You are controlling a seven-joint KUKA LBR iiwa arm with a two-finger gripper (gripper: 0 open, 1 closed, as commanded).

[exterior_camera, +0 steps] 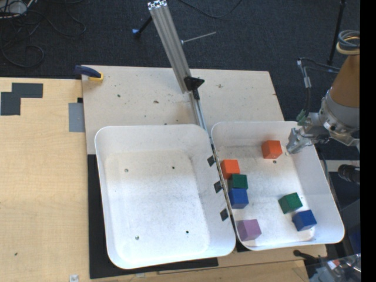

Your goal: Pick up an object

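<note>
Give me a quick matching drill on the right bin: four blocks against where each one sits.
Blocks:
1. lone orange block
2. purple block
3. green block on the right
4. blue block on the right

Places:
A. by the bin's near right corner
B. near edge, close to the divider
C. far part, just left of the pincer
D. just above the blue block on the right

Pairs: 1-C, 2-B, 3-D, 4-A

Even, bright overhead light whitens the bins (153, 257) (detail washed out), shadows short and soft, focus slightly soft.
</note>
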